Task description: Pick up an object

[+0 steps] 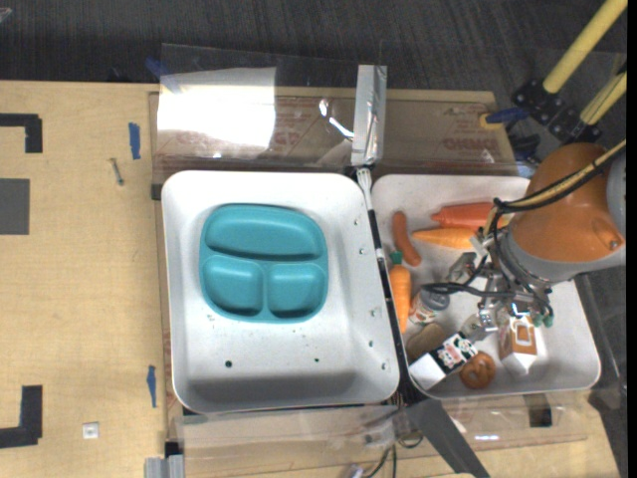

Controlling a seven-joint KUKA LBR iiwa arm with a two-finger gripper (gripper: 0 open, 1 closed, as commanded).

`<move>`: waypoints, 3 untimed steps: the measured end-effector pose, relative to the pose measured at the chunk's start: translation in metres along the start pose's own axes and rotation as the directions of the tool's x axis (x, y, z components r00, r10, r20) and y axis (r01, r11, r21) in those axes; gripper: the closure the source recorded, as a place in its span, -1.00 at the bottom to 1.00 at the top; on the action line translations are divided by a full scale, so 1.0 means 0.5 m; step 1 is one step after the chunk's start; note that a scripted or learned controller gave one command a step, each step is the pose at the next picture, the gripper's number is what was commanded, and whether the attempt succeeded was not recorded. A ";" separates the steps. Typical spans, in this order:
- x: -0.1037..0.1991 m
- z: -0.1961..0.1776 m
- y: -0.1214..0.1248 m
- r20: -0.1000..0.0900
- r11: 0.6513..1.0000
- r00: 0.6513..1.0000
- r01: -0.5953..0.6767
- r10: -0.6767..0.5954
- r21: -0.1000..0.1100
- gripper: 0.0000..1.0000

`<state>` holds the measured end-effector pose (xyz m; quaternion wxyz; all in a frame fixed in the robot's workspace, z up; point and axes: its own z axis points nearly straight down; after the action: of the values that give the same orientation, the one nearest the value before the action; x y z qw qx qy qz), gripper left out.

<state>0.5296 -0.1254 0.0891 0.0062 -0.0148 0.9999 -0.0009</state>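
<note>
The arm has its wrist low over the right bin (582, 361), and the gripper (495, 302) sits in the middle of the clutter there. Wires and metal parts hide the jaws, so I cannot tell whether they are released or clenched, nor whether anything lies between them.

Taking the gripper as the landmark: two orange carrots (460, 225) lie above it against the bin's far wall, one stacked on the other. A reddish sausage (403, 237) lies up and to its left, and a third carrot (400, 292) stands lengthwise to its left, near the divider. Below and to the left rests a dark item with a black and white label (450, 352), and just below sits a small brown round piece (478, 369). A small orange and white block (521, 340) lies just below and to the right. What sits directly under the gripper is too tangled to name, perhaps a small jar.

To do this step well, I judge the arm should settle on one item that stands apart from its neighbours, come down square over it, and close across its narrow side. The lengthwise carrot looks the fairest target. Lifting slowly would show whether the hold is real.

The left bin (189, 207), well to the gripper's left, holds a teal divided tray (264, 259).
</note>
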 end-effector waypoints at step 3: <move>-0.087 -0.101 -0.067 -0.008 0.998 0.998 -0.059 0.059 -0.001 -1.00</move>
<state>0.5734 -0.1577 0.1402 0.0025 0.0145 0.9999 0.0000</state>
